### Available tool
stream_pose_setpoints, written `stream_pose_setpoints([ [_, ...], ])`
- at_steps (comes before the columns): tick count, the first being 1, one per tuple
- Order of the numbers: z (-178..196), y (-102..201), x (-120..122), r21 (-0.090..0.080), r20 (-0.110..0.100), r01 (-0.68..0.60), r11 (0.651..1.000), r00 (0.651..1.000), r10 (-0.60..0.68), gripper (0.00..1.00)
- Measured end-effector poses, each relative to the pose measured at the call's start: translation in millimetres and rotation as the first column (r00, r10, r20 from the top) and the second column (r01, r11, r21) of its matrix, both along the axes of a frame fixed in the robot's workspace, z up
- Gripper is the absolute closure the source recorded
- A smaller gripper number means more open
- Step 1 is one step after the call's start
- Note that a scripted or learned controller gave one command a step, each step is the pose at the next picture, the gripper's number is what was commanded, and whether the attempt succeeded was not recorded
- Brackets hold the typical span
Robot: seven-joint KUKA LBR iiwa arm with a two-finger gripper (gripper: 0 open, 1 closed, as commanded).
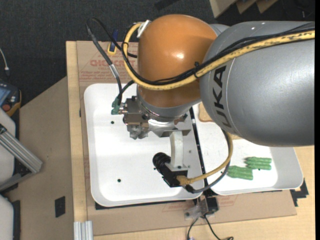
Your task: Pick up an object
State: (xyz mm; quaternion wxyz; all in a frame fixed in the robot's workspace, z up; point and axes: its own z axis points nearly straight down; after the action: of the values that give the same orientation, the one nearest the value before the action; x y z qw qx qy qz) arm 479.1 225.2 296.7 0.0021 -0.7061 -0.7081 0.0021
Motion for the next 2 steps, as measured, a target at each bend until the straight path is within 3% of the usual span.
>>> stream_pose_setpoints([
  [1,-211,-2,35,-0.002,0.002,0.005,1.000,1.000,-0.005,1.00],
  [2,-39,-76,37,0.003,0.024,0.010,1.000,1.000,-0.010,1.00],
])
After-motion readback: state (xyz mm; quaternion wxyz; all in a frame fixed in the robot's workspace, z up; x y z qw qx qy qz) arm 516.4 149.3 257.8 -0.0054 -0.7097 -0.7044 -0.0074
